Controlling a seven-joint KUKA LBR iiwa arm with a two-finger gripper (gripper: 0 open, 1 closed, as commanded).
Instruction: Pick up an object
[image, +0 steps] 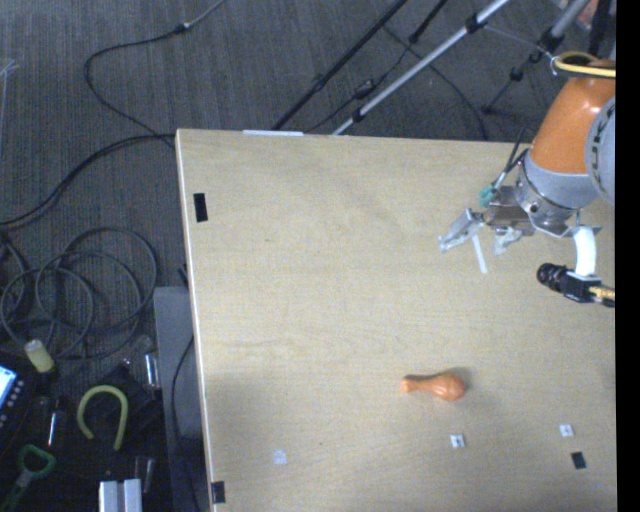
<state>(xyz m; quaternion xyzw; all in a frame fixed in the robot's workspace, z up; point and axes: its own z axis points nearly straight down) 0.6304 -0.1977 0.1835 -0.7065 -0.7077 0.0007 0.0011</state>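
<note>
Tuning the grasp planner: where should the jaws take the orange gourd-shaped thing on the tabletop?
Probably across the orange gourd-shaped object at its bulb, the right end, coming straight down. It lies flat, long axis left to right, neck tapering left, so closing across the width looks steadier than pinching the thin neck.

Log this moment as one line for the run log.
gripper: above bench, upper right, nothing between fingers | orange object: lying on bench, apart from gripper | pick: not yet done

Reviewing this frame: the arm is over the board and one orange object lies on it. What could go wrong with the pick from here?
1. The gripper hangs well up and right of the orange pear-shaped object, so a straight descent would probably close on bare board.
2. The object looks rounded with a narrow neck; it may roll or slip out sideways if pinched off-centre.
3. It lies flat on the board, so the fingertips may strike the surface.
</note>
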